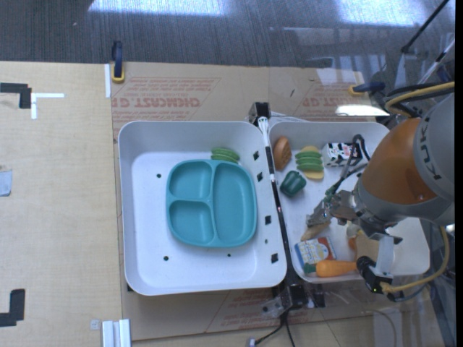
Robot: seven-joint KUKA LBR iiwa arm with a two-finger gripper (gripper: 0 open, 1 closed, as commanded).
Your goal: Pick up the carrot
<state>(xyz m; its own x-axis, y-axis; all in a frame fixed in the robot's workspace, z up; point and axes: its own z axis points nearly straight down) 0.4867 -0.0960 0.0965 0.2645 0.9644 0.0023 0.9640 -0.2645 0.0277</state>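
From above, the gripper (323,212) is hovering in the right bin (376,132), its fingers spread apart and grasping nothing; the carrot (336,268) is lying just below them by the bin's near wall, beside a small carton (312,252)

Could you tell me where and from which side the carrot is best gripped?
Probably mid-length, from above: the carrot lies flat, long axis left-right, near the right bin's front wall, so the fingers should close across its narrow width.
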